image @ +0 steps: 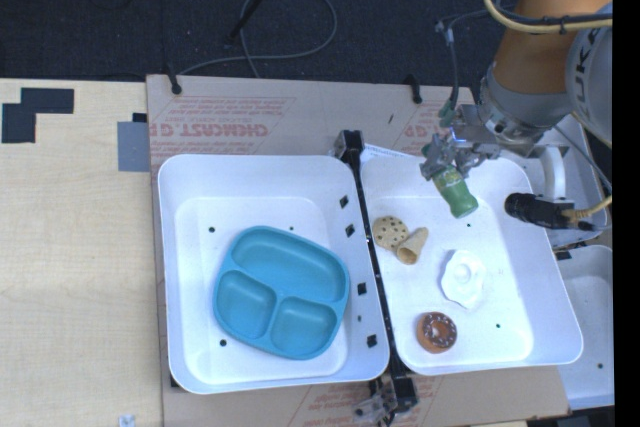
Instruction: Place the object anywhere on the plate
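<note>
A blue divided plate (280,293) lies in the left bin (190,215). My gripper (446,162) hangs over the far part of the right bin (520,315). It is shut on the top end of a small green bottle-like object (460,196), which slants down and to the right from the fingers. The plate is well to the left of the gripper, across the divider between the bins.
In the right bin lie an ice cream cone with a speckled scoop (398,237), a white fried egg (465,277) and a chocolate donut (436,331). A black divider (365,255) runs between the bins. Cardboard (260,120) lies behind them.
</note>
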You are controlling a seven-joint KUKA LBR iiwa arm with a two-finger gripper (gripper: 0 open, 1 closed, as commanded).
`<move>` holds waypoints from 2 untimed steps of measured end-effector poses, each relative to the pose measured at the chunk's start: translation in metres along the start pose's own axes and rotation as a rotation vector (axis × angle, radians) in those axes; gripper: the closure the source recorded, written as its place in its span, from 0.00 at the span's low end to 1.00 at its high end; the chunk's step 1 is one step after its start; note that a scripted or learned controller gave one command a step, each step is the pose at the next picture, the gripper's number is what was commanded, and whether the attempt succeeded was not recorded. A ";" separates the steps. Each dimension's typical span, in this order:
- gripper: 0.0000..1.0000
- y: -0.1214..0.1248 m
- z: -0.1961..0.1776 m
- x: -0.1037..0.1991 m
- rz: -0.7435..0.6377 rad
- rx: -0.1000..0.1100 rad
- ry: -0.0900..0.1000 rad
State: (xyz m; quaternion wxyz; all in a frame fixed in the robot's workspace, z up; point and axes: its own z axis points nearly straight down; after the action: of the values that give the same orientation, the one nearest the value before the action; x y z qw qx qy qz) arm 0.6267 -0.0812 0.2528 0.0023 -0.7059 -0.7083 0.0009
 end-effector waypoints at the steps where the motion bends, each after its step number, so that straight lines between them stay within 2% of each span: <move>1: 1.00 -0.022 0.013 0.056 0.000 0.002 0.000; 2: 1.00 -0.032 0.010 0.102 -0.001 0.001 0.000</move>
State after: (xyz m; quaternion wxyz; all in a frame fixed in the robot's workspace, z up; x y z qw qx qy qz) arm 0.5945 0.0212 0.2433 0.0024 -0.7056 -0.7086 0.0011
